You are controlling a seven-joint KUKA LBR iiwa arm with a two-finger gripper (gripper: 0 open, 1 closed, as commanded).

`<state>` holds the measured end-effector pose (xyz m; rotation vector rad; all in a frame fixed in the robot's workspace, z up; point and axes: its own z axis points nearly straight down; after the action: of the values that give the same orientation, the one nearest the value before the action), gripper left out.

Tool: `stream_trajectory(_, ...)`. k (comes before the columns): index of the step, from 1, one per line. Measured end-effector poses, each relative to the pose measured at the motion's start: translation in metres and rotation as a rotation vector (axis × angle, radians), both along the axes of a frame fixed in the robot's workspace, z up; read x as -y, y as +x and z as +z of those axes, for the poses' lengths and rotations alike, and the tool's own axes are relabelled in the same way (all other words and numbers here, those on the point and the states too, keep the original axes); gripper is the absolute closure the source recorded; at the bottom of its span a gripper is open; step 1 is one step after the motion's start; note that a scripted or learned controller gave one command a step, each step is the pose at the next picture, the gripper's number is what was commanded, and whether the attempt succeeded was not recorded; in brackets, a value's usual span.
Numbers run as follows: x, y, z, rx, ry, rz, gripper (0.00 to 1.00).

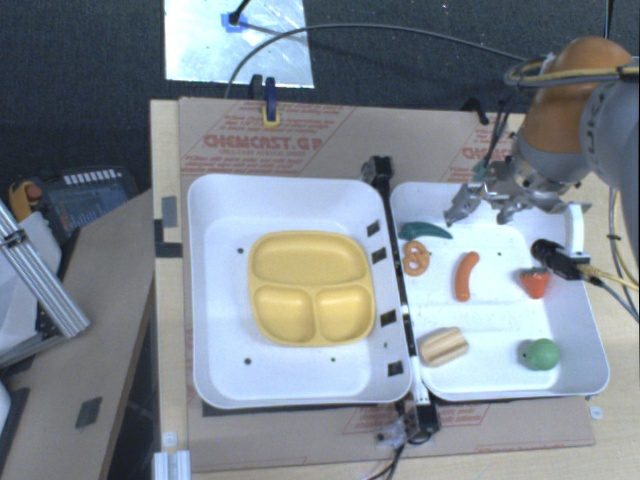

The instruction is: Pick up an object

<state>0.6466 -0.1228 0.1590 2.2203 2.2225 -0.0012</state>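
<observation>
The gripper (pixel 485 212) hangs over the far edge of the right bin (pixel 500 318), its two grey fingers spread apart with nothing between them. Nothing stands between it and the bin's contents. Closest, just below its left finger near the far left corner, lies a small dark green chilli pepper (pixel 425 230), slim and curved, flat on the white floor. Beside it along the left edge is a brown pretzel (pixel 416 258), and next to that, toward the middle, a smooth orange sausage (pixel 465 276) lying lengthwise. A red piece (pixel 535 284) by the right edge, perhaps a pepper or a strawberry, is too small to name. A tan bread roll (pixel 443 346) sits at the near left corner and a round green fruit (pixel 541 354) at the near right. The left bin (pixel 215 298) carries a glossy yellow three-compartment plate (pixel 308 286) in its middle.
</observation>
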Motion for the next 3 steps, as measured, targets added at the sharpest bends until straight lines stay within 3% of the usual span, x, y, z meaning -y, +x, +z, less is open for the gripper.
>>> stream_trajectory(1,0.003,-0.006,-0.044,-0.001,0.001,0.000,0.00)
stream_trajectory(2,0.003,-0.004,-0.030,0.005,0.000,0.000,1.00)
stream_trajectory(3,0.004,-0.011,0.030,0.008,-0.001,-0.001,1.00)
